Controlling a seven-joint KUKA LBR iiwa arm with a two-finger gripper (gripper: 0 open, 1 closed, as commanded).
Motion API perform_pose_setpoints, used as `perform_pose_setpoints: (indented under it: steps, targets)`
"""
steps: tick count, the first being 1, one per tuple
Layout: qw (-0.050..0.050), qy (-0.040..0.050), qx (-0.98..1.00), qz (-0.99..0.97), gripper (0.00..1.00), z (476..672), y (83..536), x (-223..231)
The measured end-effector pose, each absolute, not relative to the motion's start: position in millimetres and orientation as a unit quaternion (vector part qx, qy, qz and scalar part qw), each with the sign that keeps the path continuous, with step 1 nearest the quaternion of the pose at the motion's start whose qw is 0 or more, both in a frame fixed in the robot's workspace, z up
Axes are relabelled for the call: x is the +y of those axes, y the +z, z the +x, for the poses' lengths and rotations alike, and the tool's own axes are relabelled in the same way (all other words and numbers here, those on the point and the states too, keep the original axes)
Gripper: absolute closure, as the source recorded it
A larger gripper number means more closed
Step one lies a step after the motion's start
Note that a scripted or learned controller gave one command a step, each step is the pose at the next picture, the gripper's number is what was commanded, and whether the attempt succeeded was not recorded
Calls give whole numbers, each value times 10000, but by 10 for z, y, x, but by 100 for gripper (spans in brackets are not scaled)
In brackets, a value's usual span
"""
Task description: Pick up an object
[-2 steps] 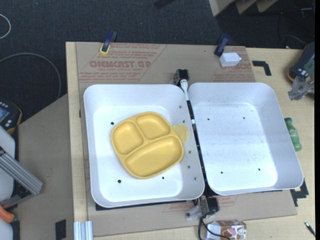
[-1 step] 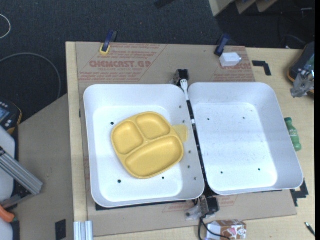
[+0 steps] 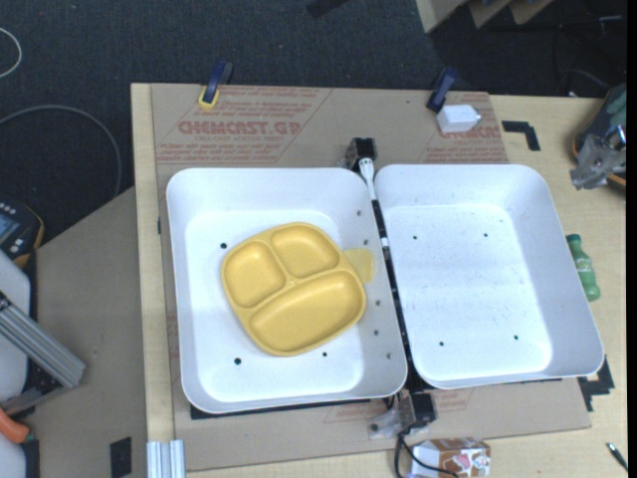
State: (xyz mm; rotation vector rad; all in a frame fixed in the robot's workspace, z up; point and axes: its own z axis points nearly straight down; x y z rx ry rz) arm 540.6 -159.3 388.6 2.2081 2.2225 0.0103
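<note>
Yellow divided plate [image 3: 294, 289] lying in left bin [image 3: 189, 267], near its middle | my gripper [image 3: 600, 153] waiting at counter's right edge, state unclear | risk: shallow smooth rim slipping free

A divided plate [image 3: 293, 288] lies in the left bin [image 3: 189, 267], with perhaps something small tucked beside its right edge.

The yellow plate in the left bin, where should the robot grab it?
Probably the yellow plate's thin raised rim on its right side, coming from above. It lies flat, too wide to span, and that edge faces the arm's side, with some bare left bin floor beside it.
</note>
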Motion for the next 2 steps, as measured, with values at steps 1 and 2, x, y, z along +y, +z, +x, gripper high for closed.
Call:
perform_pose_setpoints:
  steps: [1, 2]
  targets:
    - [-42, -8, 7105, 7037, 100, 5153, 3365, -678]
    - [-19, 9, 7116, 7026, 100, 4911, 3537, 346]
